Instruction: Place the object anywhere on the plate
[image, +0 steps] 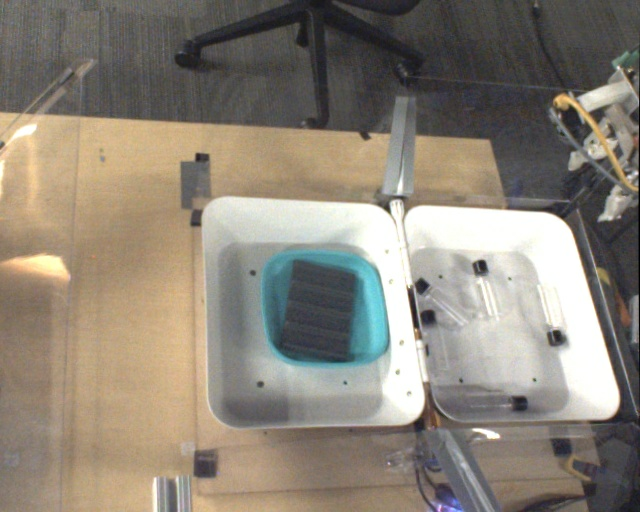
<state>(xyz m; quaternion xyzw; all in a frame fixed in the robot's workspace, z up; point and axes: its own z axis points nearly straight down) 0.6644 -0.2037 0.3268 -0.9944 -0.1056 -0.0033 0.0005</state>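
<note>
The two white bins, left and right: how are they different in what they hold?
The left bin holds a turquoise plate with a dark ribbed block lying on it; the right bin holds several clear tubes with black caps, scattered loose. The left bin's load sits in one central stack, while the right bin's pieces lie apart at different angles. Both bins are shallow, white and round-cornered, side by side.

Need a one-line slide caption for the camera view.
Dark ridged block resting on the teal plate in the left bin.
</note>
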